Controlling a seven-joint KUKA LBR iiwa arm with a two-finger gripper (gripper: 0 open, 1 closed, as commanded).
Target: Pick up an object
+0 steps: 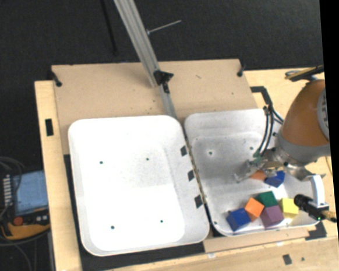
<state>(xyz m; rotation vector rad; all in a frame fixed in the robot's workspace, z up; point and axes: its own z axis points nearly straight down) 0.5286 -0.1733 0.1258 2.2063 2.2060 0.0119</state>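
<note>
Down in the right bin (216,134), blocks cluster at approx 5 o'clock: blue block (237,218), orange block (254,207), green block (267,198), purple block (273,215), yellow block (289,206). Gripper (260,168) hangs just above them by a small blue piece (274,180) at 3 o'clock; finger state can't be told. Left bin (132,181) sits alongside.

The grey arm (302,145) reaches in from the right, its orange band (304,115) above the wrist, bent downward toward the left. Its gripper (260,168) sits low, with dark cables (268,130) curving along the wrist
</note>
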